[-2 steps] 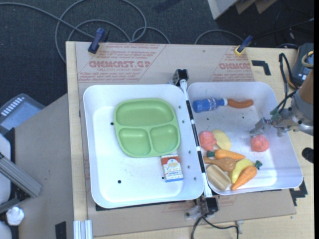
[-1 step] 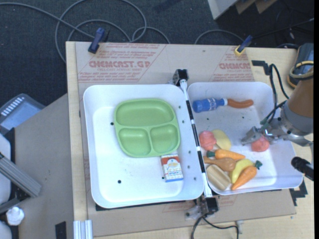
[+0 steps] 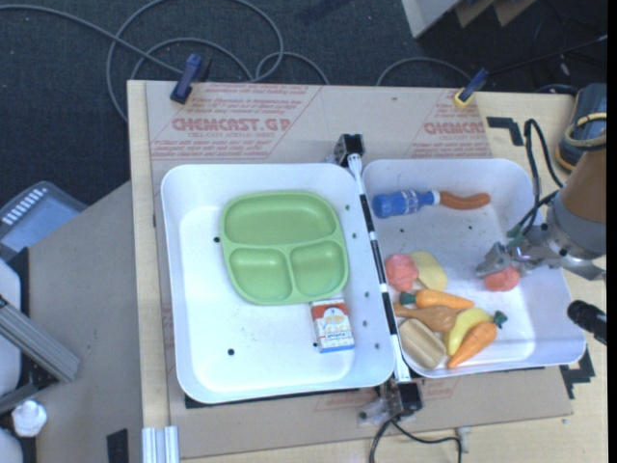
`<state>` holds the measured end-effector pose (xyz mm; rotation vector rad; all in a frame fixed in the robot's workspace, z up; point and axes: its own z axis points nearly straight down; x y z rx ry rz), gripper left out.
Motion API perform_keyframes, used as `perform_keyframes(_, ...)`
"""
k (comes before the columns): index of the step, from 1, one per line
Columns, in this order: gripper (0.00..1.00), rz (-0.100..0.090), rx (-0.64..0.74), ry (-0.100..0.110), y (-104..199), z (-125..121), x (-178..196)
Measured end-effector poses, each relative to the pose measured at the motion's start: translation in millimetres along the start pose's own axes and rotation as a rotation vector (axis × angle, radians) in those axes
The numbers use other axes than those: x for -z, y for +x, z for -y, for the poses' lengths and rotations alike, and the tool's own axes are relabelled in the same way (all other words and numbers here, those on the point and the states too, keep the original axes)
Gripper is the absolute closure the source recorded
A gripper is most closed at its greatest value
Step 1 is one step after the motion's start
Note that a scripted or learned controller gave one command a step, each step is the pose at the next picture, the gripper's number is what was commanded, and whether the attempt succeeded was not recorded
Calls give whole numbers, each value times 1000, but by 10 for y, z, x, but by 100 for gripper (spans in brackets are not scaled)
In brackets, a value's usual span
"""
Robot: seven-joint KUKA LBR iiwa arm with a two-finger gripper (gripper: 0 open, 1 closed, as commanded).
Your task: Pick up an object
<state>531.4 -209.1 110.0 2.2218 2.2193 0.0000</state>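
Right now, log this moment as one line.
gripper over right bin | at red object | grasp unconfirmed | green tray left bin

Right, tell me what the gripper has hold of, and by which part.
Cannot be told: the gripper sits right at a small red rounded object, but no grasp shows.

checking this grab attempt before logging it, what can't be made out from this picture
- Gripper: in the camera view its fingers are too small and blurred to tell whether they grip the red object right below them.
- Red object: the gripper covers its top, so its kind is unclear.
- Arm: cut off by the right edge.
- Small carton in the left bin: its print is too small to read.
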Motion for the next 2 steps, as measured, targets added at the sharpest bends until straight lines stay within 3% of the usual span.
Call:
perform_keyframes(1, 100, -1, 3, -2, 850, -349, 1142)
perform_keyframes(2, 100, -1, 3, -1, 1481, -632, 1065)
